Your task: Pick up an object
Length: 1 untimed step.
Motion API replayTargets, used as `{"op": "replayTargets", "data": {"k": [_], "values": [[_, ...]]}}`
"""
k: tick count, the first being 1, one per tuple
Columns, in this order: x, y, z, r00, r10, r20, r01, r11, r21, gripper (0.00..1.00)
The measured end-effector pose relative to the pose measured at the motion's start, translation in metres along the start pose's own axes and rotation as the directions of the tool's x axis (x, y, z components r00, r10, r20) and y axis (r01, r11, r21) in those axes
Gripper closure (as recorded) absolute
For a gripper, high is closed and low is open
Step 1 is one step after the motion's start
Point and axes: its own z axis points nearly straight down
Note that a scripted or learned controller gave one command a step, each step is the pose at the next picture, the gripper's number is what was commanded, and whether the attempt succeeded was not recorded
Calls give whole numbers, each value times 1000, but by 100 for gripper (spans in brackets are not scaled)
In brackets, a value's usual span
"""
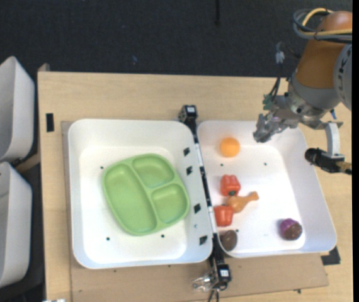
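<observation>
The right bin (305, 168) holds several small things. An orange ball (230, 146) lies near its back left. Two red pepper-like pieces (230, 184) (223, 216) sit along the left wall, with an orange-yellow gourd shape (244, 200) between them. A brown lump (228, 239) rests at the front left corner, and a purple lump (290, 229) at the front right. My gripper (264, 133) hangs over the bin's back edge, right of the orange ball, with nothing seen in it.
The left bin (85, 168) holds a green divided plate (145, 194). A raised divider with black clips (198, 181) separates the two bins. White containers (3, 112) stand beyond the bench's left edge.
</observation>
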Motion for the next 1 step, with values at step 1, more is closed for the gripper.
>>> {"op": "replayTargets", "data": {"k": [1], "values": [[49, 7, 9, 1000, 0, 0, 0, 1000, 3, 100]]}}
